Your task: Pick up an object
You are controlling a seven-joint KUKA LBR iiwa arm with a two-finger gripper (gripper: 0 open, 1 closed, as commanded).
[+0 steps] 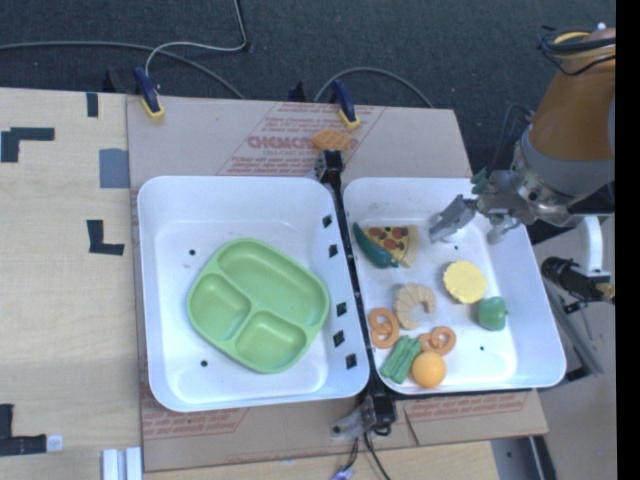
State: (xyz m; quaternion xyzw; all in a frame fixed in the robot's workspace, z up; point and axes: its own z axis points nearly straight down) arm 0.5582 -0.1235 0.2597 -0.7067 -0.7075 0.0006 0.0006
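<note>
The gripper (472,220) hangs over the upper right of the right bin (530,298), fingers spread and holding nothing. The nearest object, a yellow round piece (465,281), lies just below it in the frame, with the pizza slice (392,240) to its left.

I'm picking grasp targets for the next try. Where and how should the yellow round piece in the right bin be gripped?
Grip the yellow round piece across its width, coming straight down from above. It seems to lie flat on the right bin floor, with bare floor on its left and upper sides. The green piece sits close at its lower right, so I'd set the end effector fingers away from that corner.
</note>
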